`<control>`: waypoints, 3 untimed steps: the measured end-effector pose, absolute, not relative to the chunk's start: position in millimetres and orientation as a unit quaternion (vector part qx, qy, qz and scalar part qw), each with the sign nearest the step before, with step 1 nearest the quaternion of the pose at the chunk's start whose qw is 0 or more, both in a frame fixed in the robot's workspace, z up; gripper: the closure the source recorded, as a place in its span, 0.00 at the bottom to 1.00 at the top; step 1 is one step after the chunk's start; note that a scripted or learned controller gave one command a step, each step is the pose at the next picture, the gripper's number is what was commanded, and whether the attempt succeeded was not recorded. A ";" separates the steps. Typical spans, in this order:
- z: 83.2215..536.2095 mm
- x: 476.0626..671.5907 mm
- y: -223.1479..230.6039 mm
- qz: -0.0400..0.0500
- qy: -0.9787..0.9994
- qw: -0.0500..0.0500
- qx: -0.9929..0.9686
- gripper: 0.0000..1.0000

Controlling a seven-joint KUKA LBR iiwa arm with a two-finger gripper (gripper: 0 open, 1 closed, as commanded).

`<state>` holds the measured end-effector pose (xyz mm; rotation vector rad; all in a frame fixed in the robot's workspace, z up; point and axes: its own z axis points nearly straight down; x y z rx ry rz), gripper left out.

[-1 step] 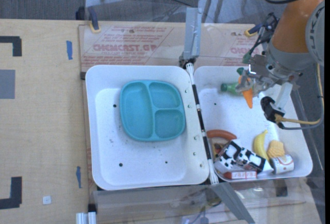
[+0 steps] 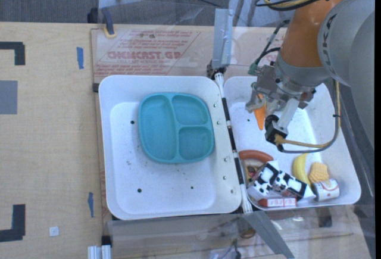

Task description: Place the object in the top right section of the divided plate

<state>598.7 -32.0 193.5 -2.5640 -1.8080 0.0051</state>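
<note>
Two bins sit under my one camera, and I read it from left to right; the left bin (image 2: 119,192) holds the teal divided plate (image 2: 176,127), with its large section on the left and two smaller sections stacked on the right; the right bin (image 2: 342,133) holds the gripper (image 2: 260,110), which hangs low with an orange carrot-like object (image 2: 260,118) showing at its tip; whether that object is truly pinched I cannot tell, as the wrist hides the contact; I judge the step to be lift and carry, so I would rise straight first, clear the ridge between the bins, then stop over the plate's top right section (image 2: 191,111) before lowering; the toys (image 2: 280,183) at the bin's near end lie apart.
</note>
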 end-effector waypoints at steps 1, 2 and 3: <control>184.6 627.0 -33.6 0.000 -0.632 -0.001 -0.775 1.00; 201.6 551.9 19.9 0.001 -0.729 0.002 -0.685 1.00; 257.0 533.9 21.7 -0.001 -0.789 -0.001 -0.615 1.00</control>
